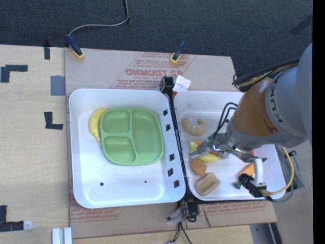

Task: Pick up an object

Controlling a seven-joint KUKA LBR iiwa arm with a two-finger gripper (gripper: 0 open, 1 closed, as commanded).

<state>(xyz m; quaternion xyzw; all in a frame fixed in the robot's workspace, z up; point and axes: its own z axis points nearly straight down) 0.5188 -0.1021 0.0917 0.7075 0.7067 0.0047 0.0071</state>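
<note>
You see the tool (207,149) low in the right bin (264,99), right of frame centre — over small yellow pieces (202,157). Whether it is open or closed, you cannot tell.

A pale ring-shaped doughnut (194,125) lies flat near the right bin's upper left. Below it, yellow pieces (202,154) are grouped at mid-left. An orange-brown wedge (198,166) lies just beneath, and a tan bread roll (207,183) rests beside the near rim.
</note>
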